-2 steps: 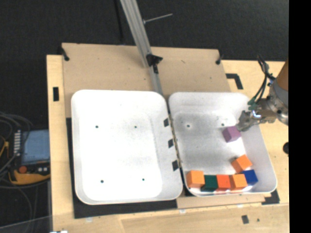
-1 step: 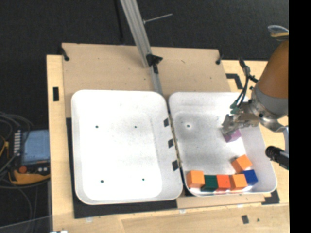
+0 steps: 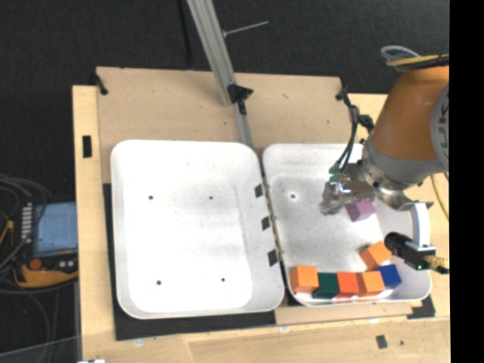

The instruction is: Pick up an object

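Observation:
My gripper [image 3: 335, 200] hangs over the middle of the right bin [image 3: 302, 225], reaching in from the right under the orange-banded wrist. A purple block [image 3: 361, 209] lies just to its right, partly hidden by the wrist; whether they touch is unclear. Along the bin's front wall sit an orange block [image 3: 305, 277], a green block [image 3: 327, 284], two more orange blocks [image 3: 349, 282] and a blue block [image 3: 390, 275]. Another orange block [image 3: 376, 253] lies tilted just behind them.
The left bin [image 3: 189, 225] lies beside the right one, with small clips on the shared rim. A slanted metal rail [image 3: 219, 51] runs down to the bins' back edge. Cables and a black fitting [image 3: 404, 248] hang at the right bin's far side.

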Controlling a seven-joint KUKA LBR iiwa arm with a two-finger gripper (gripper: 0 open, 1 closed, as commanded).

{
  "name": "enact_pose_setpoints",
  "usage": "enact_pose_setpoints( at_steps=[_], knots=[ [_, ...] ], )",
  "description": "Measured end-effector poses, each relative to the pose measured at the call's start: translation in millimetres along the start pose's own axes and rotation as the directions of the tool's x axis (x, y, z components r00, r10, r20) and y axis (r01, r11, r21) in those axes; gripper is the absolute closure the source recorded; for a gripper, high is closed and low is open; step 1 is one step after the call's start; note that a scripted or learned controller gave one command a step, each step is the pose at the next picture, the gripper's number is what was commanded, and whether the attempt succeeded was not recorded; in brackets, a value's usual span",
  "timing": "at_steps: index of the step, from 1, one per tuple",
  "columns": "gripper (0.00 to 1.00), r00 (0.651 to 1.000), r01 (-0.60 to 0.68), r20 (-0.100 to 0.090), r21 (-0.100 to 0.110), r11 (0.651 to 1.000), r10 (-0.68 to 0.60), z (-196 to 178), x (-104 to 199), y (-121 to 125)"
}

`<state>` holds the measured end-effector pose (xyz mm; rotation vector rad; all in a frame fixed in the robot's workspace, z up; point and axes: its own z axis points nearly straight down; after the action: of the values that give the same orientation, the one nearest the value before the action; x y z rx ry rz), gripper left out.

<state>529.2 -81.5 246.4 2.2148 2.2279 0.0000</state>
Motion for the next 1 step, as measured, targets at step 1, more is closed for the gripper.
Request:
enact_pose_setpoints(
  at_steps=[1],
  knots=[
    [1.00,1.000,0.000,-0.001,0.001,1.000,0.000,11.1,45.9,-7.3]
  ],
)
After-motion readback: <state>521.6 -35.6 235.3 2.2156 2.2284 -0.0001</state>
